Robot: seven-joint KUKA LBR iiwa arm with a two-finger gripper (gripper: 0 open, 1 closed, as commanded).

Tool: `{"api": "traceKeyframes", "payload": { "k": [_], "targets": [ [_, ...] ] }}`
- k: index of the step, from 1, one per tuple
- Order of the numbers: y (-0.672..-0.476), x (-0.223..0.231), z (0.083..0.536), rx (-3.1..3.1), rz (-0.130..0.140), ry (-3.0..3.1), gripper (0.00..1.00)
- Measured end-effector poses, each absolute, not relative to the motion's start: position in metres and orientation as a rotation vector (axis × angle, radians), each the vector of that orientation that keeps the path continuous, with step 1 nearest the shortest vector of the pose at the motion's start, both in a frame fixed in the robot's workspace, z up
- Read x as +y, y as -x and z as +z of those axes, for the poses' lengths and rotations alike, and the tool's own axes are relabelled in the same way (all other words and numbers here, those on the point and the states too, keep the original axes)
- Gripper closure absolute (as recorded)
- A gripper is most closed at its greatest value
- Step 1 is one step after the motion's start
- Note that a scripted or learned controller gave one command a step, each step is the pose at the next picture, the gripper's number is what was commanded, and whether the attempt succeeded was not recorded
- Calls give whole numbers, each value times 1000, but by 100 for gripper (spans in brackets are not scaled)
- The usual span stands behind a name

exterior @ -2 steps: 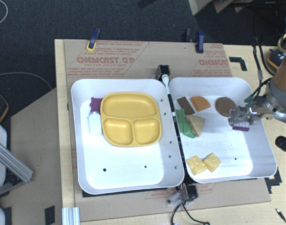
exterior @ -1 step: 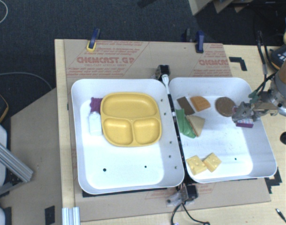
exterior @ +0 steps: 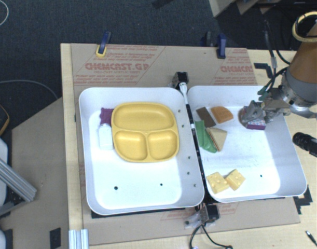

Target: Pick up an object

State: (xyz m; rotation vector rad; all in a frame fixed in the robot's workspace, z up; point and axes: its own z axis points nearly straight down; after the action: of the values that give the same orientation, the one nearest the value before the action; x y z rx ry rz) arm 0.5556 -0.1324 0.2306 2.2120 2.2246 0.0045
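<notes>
reaching in from the right edge, grey arm [exterior: 303,82] with orange band high up, wrist bent down over the right bin [exterior: 283,175]. gripper [exterior: 253,117] low at that bin's upper middle, fingers closed in around a small purple object [exterior: 257,124], visible between and just under the fingertips; whether lifted or resting on the bin floor, cannot tell.

left of the gripper, near but apart: an orange-brown bread-like piece [exterior: 221,113], touching a dark brown bar [exterior: 205,116] on its left. below those, a green strip [exterior: 205,137] lying lengthwise beside a tan wedge [exterior: 218,136], the two touching. well below, near the front wall, two yellow cheese-like cubes [exterior: 225,181] side by side. nothing between gripper and the bread-like piece but bare white floor.

in the left bin [exterior: 142,191]: a yellow divided plate [exterior: 145,131] with three compartments, filling the upper middle. tucked against its left rim, a purple item [exterior: 106,115] partly hidden by the plate, and just below it a white item [exterior: 105,137], hard to make out against the bin.

both bins seated on a cardboard sheet [exterior: 148,61] printed in red, held at the back by a yellow clamp [exterior: 102,47] and a blue clamp [exterior: 221,45].
</notes>
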Motion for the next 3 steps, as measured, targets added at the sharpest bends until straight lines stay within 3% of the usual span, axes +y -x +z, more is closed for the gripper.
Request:
{"api": "traceKeyframes", "payload": {
  "k": [2, 3],
  "targets": [
    [-599, -42, 240, 2226, 6, -2212, 100],
    [-628, -3, 217, 2224, 4, -2214, 100]
  ]
}}
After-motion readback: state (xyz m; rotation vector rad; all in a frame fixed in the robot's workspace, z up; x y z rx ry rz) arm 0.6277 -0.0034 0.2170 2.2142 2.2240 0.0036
